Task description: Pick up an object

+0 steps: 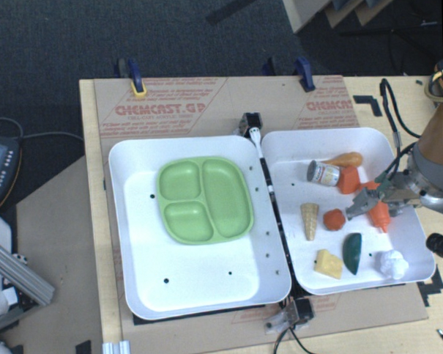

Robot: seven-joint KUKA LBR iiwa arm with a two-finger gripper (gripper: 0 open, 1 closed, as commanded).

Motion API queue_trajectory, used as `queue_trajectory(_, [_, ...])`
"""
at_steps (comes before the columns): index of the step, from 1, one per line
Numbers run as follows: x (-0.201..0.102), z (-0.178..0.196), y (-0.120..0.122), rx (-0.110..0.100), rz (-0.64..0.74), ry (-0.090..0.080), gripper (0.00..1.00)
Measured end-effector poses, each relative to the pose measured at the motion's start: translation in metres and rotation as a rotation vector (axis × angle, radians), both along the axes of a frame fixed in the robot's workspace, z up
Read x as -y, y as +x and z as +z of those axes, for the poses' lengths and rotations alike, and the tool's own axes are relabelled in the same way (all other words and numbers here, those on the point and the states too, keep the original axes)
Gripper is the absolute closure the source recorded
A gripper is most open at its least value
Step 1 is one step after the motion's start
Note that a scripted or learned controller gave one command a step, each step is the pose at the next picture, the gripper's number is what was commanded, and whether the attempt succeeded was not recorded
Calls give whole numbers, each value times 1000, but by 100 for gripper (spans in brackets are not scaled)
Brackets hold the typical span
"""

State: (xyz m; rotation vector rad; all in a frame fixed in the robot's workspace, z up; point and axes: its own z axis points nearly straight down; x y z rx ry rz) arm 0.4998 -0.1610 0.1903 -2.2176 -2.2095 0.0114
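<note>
Gripper: I see the gripper (pixel 363 201) low over the right bin (pixel 294 151), reaching in from the right; its dark fingers look spread apart, with nothing between them, so I read it as open and empty.
Nearest objects: a red ball (pixel 334 220) lies just left of the fingertips, and an orange piece (pixel 381 215) lies just beside them on the right, partly under the gripper.
Other objects in the right bin: a small can (pixel 323 173) lying on its side in the far part, touching an orange block (pixel 349 179); a cone (pixel 310 220) left of the ball; a yellow wedge (pixel 329 264), a green leaf shape (pixel 352 253) and a white crumpled piece (pixel 392 263) in the near part.
Left bin: the left bin (pixel 138 271) holds a green divided plate (pixel 205 199), well apart from the gripper.
Step, in my judgement: the grasp is not yet made; I think the target is the ball or the orange piece, but I cannot tell which.
Risk one: the ball is round, so if the fingers close a little off centre it may roll away toward the cone.
Risk two: the orange piece is close beside the fingers, so one finger may push it or come down on top of it.
Risk three: the objects are crowded here, so closing may catch two things, or none.
</note>
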Motion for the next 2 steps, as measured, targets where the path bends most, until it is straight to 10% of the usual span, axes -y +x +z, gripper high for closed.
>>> queue_trajectory(2, [-8, -53, -2, 6, 4, 0, 0])
